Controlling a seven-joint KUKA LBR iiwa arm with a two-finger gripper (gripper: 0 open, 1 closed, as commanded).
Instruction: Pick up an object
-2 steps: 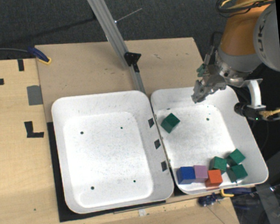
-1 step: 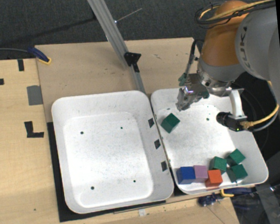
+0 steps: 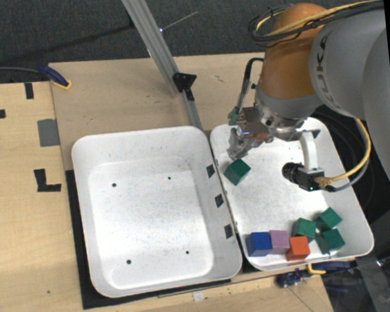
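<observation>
Hanging above right bin (image 3: 352, 236) | end effector (image 3: 238, 148) | green cube (image 3: 237, 172), tilted

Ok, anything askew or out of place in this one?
One green block sits tilted and alone near the right bin's left wall, just below the gripper; whether it is gripped is unclear. The other blocks cluster at the bin's near edge. Nothing spilled.

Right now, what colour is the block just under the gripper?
Green: the block shows in the camera view, below the gripper.
</observation>
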